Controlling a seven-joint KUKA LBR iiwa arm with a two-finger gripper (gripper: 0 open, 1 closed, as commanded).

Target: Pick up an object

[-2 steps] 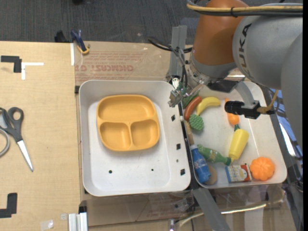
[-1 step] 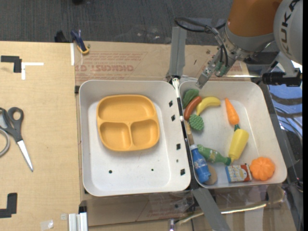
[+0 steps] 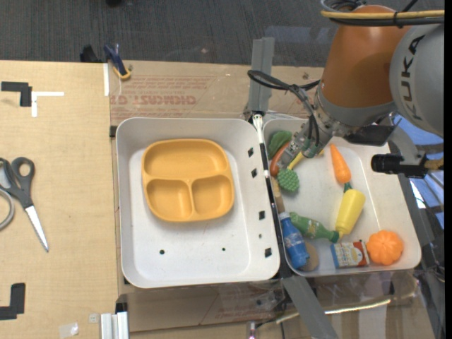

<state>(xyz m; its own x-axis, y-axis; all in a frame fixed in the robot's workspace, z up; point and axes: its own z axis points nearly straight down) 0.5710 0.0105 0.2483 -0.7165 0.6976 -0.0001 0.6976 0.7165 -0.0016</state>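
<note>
Left bin (image 3: 127, 210) holds only a yellow divided plate (image 3: 188, 179); right bin (image 3: 409, 256) is packed: carrot (image 3: 340, 164), yellow bottle (image 3: 349, 212), orange (image 3: 385, 247), small carton (image 3: 349, 254), blue bottle (image 3: 293, 241), green bottle (image 3: 314, 227), green brush (image 3: 288, 181). Gripper (image 3: 296, 152) sits low at the right bin's far-left corner by the divider, just above the brush; can't tell its opening or whether it holds anything. Open floor is right-centre, between carrot and brush.

glossy plastic tray (image 3: 188, 187), matt bins (image 3: 205, 265)
</note>
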